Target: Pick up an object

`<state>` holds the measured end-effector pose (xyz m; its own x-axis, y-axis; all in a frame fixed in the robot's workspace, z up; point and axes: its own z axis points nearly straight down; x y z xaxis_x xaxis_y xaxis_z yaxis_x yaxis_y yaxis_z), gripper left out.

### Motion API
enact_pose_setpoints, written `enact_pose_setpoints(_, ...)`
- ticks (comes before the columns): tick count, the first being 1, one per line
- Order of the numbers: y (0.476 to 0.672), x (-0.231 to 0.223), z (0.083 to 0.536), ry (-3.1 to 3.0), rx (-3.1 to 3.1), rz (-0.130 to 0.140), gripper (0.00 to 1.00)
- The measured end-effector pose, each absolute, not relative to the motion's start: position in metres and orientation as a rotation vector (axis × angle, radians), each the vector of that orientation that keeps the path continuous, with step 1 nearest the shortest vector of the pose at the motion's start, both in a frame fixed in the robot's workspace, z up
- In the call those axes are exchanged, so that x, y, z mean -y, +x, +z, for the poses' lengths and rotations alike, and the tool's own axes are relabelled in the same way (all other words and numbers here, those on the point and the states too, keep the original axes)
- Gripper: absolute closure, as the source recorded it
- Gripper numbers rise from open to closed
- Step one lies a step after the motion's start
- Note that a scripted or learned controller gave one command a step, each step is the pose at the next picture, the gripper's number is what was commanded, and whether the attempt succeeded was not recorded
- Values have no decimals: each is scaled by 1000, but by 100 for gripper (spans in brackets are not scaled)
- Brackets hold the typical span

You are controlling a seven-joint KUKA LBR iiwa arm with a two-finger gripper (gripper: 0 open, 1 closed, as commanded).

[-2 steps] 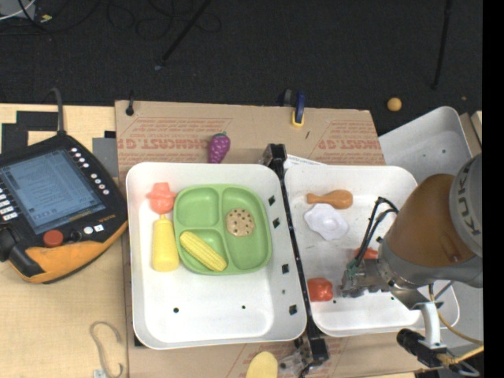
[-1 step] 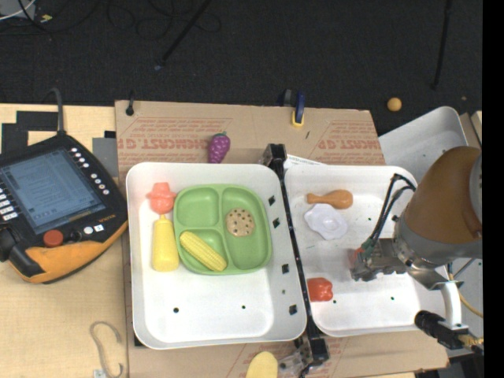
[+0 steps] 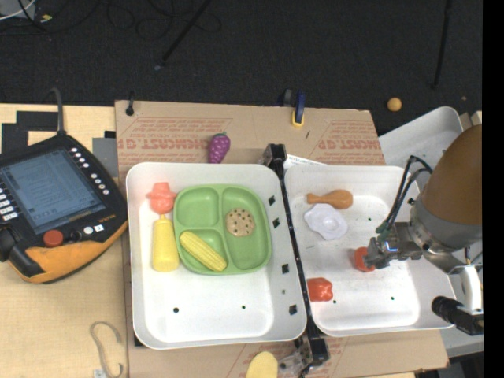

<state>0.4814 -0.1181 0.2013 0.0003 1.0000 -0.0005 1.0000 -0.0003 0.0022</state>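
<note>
My gripper [image 3: 379, 250] is low in the right bin [image 3: 394, 309], near its middle right. It touches or hangs just over a small red toy [image 3: 361, 260], whose right part it hides. In the same bin lie a brown drumstick [image 3: 331, 199], a white fried egg [image 3: 326, 225] and a second red piece [image 3: 320, 290] near the front left. The left bin [image 3: 205, 313] holds a green divided plate [image 3: 260, 250] carrying a corn cob [image 3: 203, 251] and a cookie [image 3: 239, 223]. A yellow bottle [image 3: 164, 244] and a pink-red toy [image 3: 161, 198] lie beside the plate.
Purple grapes [image 3: 218, 147] lie on the cardboard behind the left bin. A yellow object [image 3: 262, 365] sits at the front edge between the bins. A teach pendant [image 3: 55, 203] rests on the bench at left. An orange ball [image 3: 394, 104] lies far back right.
</note>
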Motion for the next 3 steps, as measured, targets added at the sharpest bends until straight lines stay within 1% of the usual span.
enact_pose_setpoints(1, 482, 119, 229, 2221, -2221, 1, 100)
enact_pose_setpoints(2, 509, 68, 218, 2219, -2228, 0, 100)
enact_pose_setpoints(3, 539, 25, 231, 2218, -2226, 2, 100)
